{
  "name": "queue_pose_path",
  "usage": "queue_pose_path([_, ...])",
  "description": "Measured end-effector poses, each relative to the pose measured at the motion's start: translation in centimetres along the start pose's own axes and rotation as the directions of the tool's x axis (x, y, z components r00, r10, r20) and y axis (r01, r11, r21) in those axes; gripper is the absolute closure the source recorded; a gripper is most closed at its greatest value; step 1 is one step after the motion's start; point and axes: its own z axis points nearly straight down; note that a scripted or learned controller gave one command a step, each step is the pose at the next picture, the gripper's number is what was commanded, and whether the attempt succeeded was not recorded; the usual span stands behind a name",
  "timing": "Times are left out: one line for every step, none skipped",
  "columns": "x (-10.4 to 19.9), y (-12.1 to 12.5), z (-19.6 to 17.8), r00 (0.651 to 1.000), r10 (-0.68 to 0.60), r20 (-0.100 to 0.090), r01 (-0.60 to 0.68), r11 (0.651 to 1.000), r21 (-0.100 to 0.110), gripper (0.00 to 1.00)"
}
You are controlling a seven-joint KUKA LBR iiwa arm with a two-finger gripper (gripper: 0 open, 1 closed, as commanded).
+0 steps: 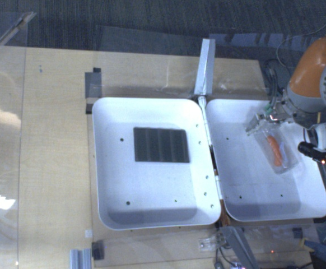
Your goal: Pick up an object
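Dangling from the clamped gripper (268, 118) over the right bin (247, 200): clear crinkled bag (275, 150), orange inside.

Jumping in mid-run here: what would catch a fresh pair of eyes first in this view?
First the arm, grey with an orange band, reaching in from the right over the right bin. Below its pincer lies a clear packet with an orange item inside, near that bin's right side. In the left bin, a dark ribbed rectangle sits near the middle.
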Motion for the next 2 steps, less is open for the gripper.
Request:
queue_pose_path([-0.6, -5.5, 0.8, 1.000, -0.014, 0.001, 0.014, 1.000, -0.002, 0.00])
queue_pose_path([-0.3, -6.6, 0.7, 1.000, -0.022, 0.002, 0.022, 1.000, -0.004, 0.00])
